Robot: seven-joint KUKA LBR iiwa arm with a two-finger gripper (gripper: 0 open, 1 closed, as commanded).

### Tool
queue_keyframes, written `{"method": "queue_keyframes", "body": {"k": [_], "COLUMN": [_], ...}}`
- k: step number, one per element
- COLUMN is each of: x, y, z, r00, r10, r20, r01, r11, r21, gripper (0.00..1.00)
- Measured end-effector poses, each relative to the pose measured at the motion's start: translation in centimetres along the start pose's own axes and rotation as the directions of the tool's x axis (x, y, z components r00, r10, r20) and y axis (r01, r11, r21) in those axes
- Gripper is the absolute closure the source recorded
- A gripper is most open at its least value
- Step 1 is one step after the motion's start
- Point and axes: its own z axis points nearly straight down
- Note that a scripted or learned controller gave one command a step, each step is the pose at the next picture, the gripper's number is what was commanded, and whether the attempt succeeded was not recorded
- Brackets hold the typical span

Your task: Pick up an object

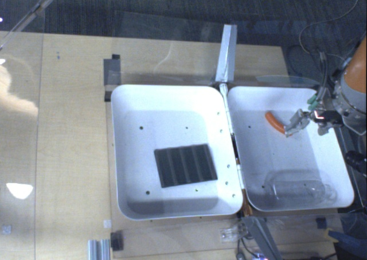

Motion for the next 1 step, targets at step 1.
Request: {"method": "queue_keyframes", "body": {"k": [1], "x": [0.42], "y": [6.46], "z": [2.33], "r00": [1.0], "r10": [0.029], "r20": [0.0], "r01": [-0.029], "r11": [1.0], "r21": [0.0], "gripper": [0.0]}}
